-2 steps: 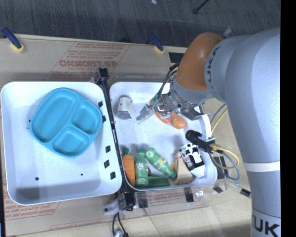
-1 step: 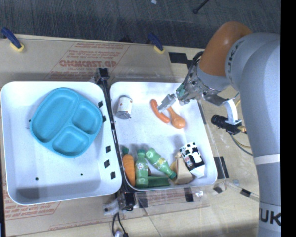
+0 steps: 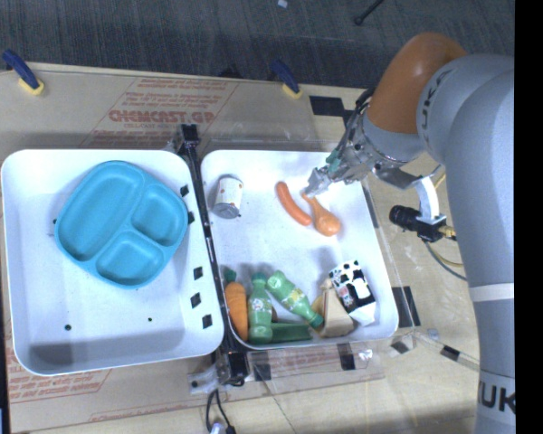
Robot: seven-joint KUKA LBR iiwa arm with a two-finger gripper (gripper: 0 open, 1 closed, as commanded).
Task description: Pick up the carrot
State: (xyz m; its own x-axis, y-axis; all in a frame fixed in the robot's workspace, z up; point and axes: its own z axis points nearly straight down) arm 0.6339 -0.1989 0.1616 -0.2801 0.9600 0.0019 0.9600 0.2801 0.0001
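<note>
Orange carrot (image 3: 236, 307) is sitting near-left while our gripper (image 3: 327, 177), state unclear, is risking grabbing the sausage (image 3: 294, 203).

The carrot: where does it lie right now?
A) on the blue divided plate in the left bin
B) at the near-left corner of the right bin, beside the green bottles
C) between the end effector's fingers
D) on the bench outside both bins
B: the carrot lies at the near-left corner of the right bin, next to the green bottles, far from the end effector.
</note>
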